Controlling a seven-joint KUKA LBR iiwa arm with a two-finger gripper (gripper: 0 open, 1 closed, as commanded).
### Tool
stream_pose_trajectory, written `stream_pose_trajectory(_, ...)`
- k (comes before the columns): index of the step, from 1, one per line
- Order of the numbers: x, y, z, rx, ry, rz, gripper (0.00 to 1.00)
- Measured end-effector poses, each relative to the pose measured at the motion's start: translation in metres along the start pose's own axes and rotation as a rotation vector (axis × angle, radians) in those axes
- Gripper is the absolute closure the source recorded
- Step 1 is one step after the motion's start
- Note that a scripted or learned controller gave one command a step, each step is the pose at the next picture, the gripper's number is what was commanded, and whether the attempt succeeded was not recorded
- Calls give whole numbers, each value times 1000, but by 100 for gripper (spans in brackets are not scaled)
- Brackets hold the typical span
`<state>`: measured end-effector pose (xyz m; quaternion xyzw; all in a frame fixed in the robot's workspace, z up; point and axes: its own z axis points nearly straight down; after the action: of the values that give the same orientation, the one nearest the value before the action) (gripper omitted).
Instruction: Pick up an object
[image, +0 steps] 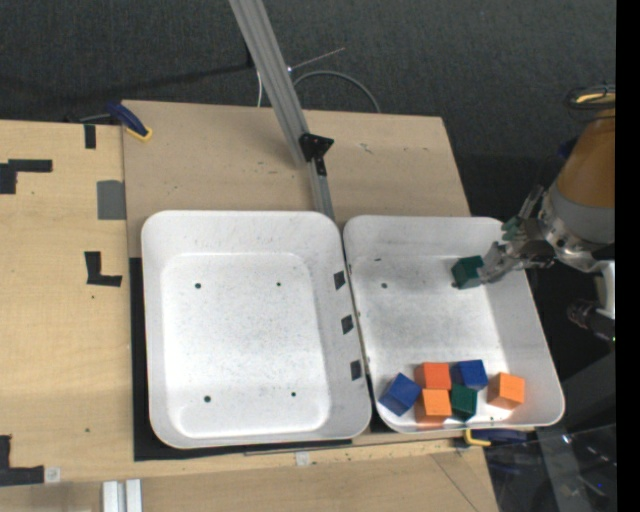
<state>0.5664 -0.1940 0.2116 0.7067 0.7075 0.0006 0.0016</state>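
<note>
The arm enters from the right over the right bin (520, 330), wrist low and tilted inward, consistent with a grasp in progress. The gripper (487, 266) sits at the bin's upper right, with a green block (467, 271) at its fingertips, seemingly pinched between them. The remaining blocks (450, 388) are clustered along the near wall, well apart. The left bin (240, 225) holds nothing of note.
</note>
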Motion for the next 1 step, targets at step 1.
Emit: stream_pose_trajectory(1,49,-16,2,5,2,-3,100)
